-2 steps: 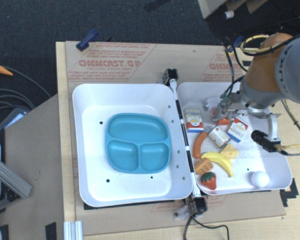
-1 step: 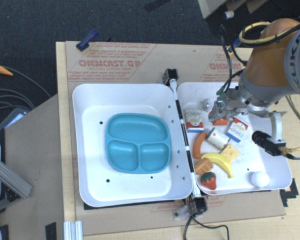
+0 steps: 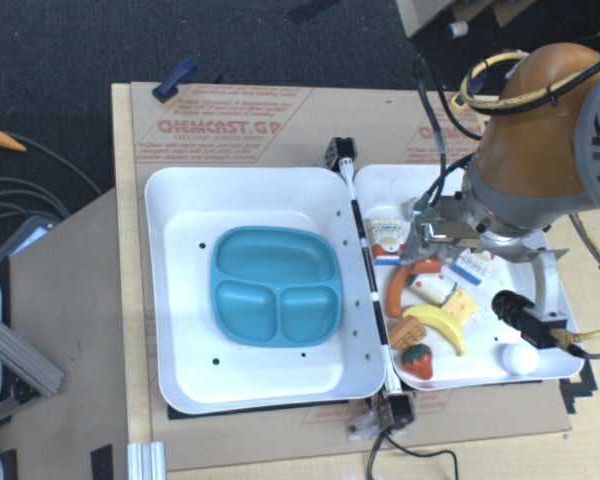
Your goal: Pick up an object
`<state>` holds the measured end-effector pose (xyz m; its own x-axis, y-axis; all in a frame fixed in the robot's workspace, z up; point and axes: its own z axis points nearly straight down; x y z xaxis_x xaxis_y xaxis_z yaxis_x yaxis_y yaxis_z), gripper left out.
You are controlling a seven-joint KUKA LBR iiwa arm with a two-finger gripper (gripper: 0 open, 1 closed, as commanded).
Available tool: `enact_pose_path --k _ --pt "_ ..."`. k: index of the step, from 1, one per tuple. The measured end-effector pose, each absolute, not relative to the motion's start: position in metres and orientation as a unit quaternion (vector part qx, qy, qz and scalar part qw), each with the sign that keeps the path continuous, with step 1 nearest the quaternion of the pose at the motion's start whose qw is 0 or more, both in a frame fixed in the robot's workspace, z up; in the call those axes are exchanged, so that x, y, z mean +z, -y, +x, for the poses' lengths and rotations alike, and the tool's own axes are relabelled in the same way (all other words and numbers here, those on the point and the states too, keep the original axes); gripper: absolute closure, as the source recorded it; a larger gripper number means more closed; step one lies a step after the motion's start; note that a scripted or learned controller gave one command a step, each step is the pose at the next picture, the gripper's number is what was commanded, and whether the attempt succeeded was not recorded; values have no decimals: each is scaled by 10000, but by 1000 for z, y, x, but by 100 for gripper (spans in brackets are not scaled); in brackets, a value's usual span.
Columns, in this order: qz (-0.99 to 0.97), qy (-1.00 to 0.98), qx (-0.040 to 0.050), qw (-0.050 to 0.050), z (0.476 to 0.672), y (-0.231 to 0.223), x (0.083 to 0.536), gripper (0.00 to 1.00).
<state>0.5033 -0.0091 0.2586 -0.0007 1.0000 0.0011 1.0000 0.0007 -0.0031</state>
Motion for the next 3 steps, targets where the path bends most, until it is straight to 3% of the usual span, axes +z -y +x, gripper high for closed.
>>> enact_pose_path --k 1,3 --pt "-7069 7073 0 1 512 7 262 100" --pt "-7073 7070 10 19 479 25 268 100"
